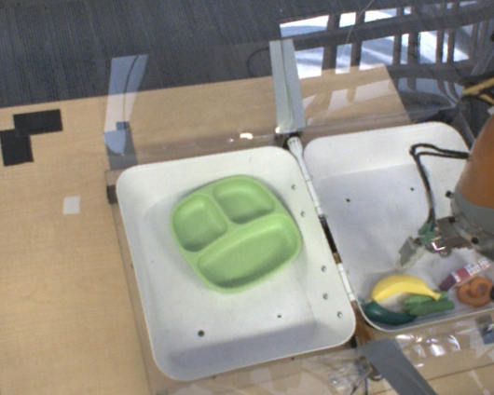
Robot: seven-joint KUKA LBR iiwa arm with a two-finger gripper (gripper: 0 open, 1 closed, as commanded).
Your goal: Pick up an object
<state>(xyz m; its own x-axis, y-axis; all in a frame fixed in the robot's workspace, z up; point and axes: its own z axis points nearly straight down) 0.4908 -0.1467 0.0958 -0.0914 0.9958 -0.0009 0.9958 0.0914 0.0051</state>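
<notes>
Camera view has the banana [401, 288] down at the near edge of the right bin [369, 189], long axis running roughly left to right, piled with a green veggie [409, 309], an orange round thing [474, 292] and a small pinkish tube [464, 275]. Gripper [425, 241] hangs just above and a bit right of it, so the banana sits toward the camera and slightly left; can't tell how the jaws are set. Left bin [243, 334] holds a green divided plate [234, 232]. Both sit on a wooden worktop [43, 275], dark carpet beyond.

bright, even overhead light, glare on the clear panels [361, 39], image fairly sharp.
</notes>
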